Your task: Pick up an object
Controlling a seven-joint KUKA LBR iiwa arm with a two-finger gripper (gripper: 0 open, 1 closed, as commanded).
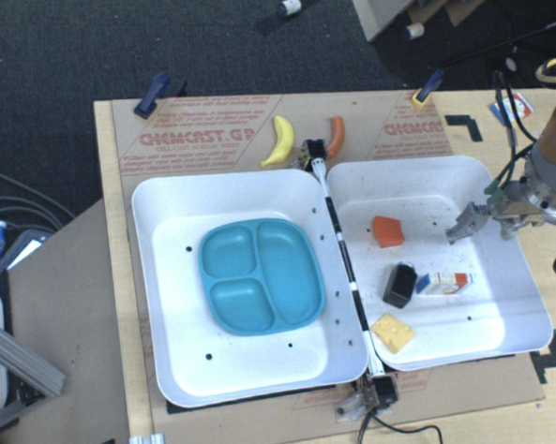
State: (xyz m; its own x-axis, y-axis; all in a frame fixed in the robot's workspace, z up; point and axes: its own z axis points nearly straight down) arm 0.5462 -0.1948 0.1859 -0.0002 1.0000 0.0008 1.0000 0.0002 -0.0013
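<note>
The right bin [510, 329] holds an orange block [387, 230], a black object [400, 285], a small white packet with red and blue print [444, 283] and a pale yellow wedge [393, 332]. My gripper [483, 232] hangs over the bin's right side, to the right of the orange block and above the packet. Its two fingers are spread apart with nothing between them, so it is open. The arm comes in from the right edge.
The left bin [168, 270] holds a teal divided plate [261, 275]. A yellow banana [278, 141] and an orange sausage-shaped toy [335, 136] lie on the bench behind the bins. Blue clamps [151, 96] sit at the board's back corners.
</note>
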